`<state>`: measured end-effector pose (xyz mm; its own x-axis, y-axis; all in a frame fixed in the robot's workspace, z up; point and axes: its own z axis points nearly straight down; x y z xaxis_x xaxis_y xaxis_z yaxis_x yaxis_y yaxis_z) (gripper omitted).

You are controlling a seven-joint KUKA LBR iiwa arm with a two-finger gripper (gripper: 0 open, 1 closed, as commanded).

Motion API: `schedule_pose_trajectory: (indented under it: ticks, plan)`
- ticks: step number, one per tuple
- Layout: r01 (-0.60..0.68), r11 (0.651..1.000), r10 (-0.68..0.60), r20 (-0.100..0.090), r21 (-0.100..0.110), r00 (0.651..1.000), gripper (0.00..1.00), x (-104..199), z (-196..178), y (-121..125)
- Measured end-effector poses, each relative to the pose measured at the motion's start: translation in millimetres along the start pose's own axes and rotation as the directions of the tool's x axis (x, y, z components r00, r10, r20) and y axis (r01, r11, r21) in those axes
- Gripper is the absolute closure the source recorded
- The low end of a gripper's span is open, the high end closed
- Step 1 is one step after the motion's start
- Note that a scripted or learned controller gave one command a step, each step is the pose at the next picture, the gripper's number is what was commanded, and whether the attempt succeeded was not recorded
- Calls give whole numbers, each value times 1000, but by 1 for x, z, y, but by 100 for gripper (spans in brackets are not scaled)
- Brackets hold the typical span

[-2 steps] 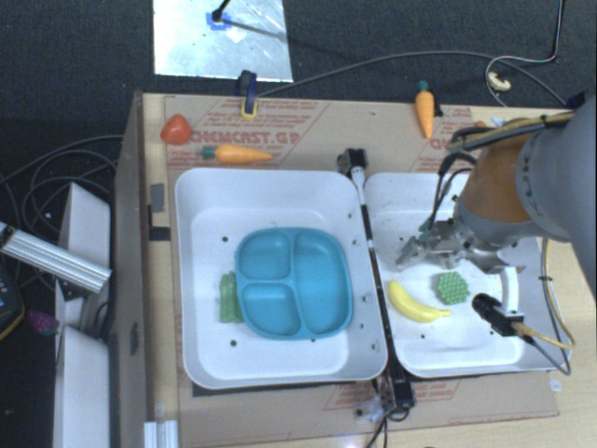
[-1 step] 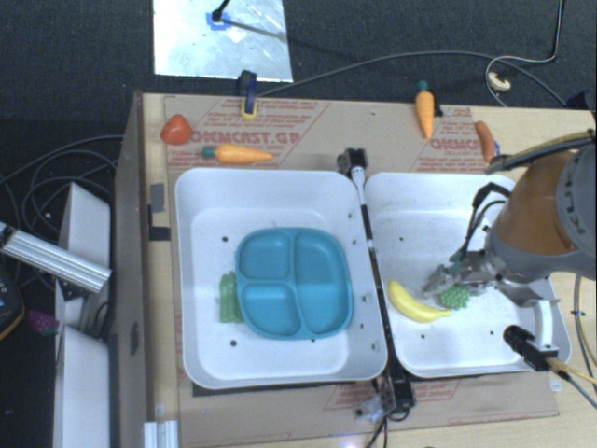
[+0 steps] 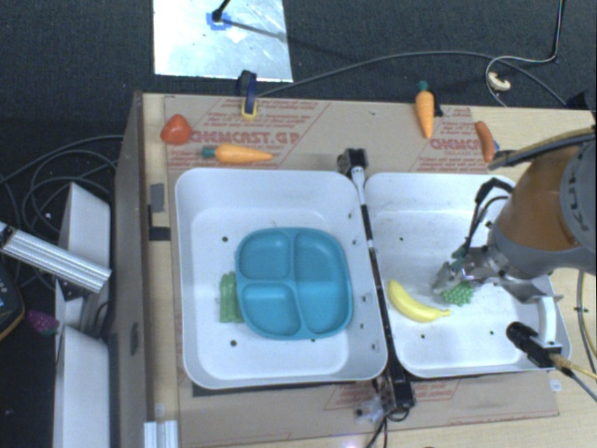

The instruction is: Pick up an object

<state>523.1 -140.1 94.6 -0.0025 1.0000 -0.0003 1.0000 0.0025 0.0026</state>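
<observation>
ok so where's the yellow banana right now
The yellow banana lies in the right white bin, near its left wall, just left of the small green object under the gripper.

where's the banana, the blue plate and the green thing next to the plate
banana [image 3: 417,304], camera view, on the middle of its curved body
blue plate [image 3: 294,282], camera view, on the ridge where its compartments meet
green thing [image 3: 229,298], camera view, on the middle of its visible strip
</observation>
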Motion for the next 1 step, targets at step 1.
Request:
schedule_pose_trajectory:
  ticks: [1]
  plan:
    - [2,1000,-2,-1,-1,1000,100,78,-90,5]
